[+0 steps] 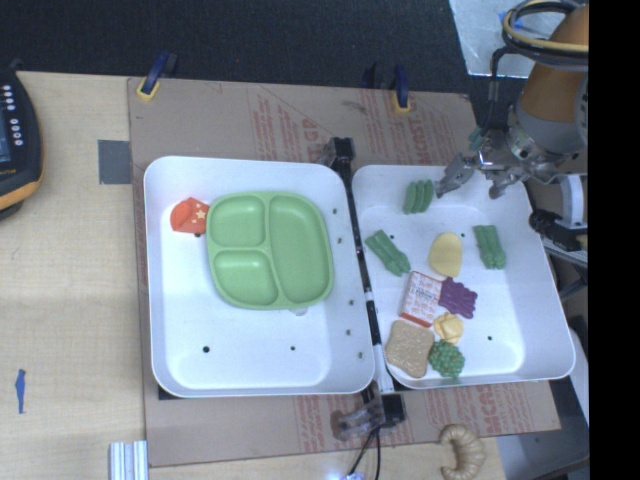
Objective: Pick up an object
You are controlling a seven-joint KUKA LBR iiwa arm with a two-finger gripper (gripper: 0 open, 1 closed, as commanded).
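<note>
- At upper right of the frame, over the far edge of the right bin [520, 363]: the tool [478, 176], fingers spread open, nothing between them, grey arm [548, 88] with orange band behind it.
- On the brown cardboard sheet [250, 118] under both bins: faint red printing, too pale and slanted to read.
- On the small red-and-white packet [422, 296] in the right bin: some print, too small to make out.
- Within the right bin, three green pickle-like pieces: one [418, 197] just below the tool, one [387, 252] near the bin's left wall, one [489, 246] toward the right.
- Centre of that bin: one pale yellow lump [446, 254], smooth and rounded, between the second and third green pieces.
- Below it: one purple piece [458, 297] touching the packet, one small yellow piece [449, 327], one tan bread-like slice [408, 348], one green broccoli-like clump [446, 359], all bunched at the lower left of the bin.
- Inside the left bin [190, 358]: one light green divided plate [270, 249] with three compartments, and one red-orange piece [188, 215] just beside its upper left edge.
- Along the top edge of the cardboard: two clamps with blue handles [155, 74], [400, 92].
- At far left on the worktop [60, 298]: one black and orange handheld controller [15, 138], partly cut off.
- At bottom, outside the bins: one curled tan object [463, 450].
</note>
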